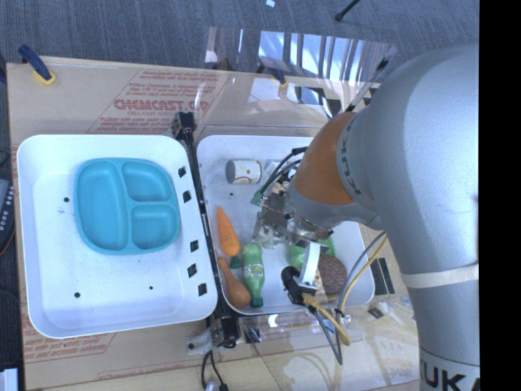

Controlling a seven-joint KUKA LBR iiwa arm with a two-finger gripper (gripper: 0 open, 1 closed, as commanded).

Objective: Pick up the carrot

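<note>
Cardboard sheeting printed with red lettering covers the bench (155, 96), on which two shallow white bins sit side by side, with dark grey carpet beyond at the top of the frame. One carrot (228, 231) lies in the right bin (244, 147), close to its left wall just below the frame's centre, its tip pointing toward the upper left. Just below it sits a second orange-brown vegetable-shaped item (234, 287), and beside that one green bottle (253, 272) lying lengthwise near the bin's lower edge. One small grey-and-white cylinder (242, 170) rests in the upper part of the same bin. One brown round piece (332, 274) and another green object (298, 256) lie partly under the arm at lower right. The grey arm with its orange band (321, 173) reaches in from the right, its gripper (273, 222) hovering just to the right of the carrot; whether the claw is released or clenched cannot be told from this angle. The left bin (41, 218) holds one light-blue plate (127, 204) with three compartments. One blue-and-yellow clamp (36, 63) sits at the upper left corner.
</note>
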